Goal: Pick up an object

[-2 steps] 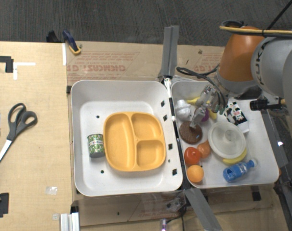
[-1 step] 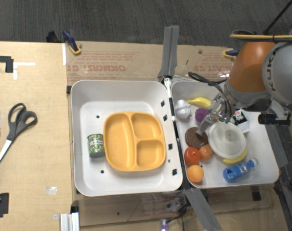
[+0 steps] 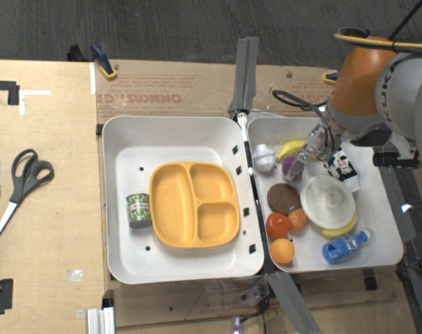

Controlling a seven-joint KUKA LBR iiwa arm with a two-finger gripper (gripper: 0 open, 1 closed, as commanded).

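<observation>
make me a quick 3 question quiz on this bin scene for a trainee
1. True or false: the green can lies inside the yellow divided plate.
2. Which bin is the gripper over? A) left bin B) right bin C) neither
3. Fill in: the scissors lie on the bench to the ____ of both bins.

Key
1. False: it lies on the left bin floor, beside the plate's left edge.
2. B: it hangs near the banana and the purple thing.
3. Left.
</observation>
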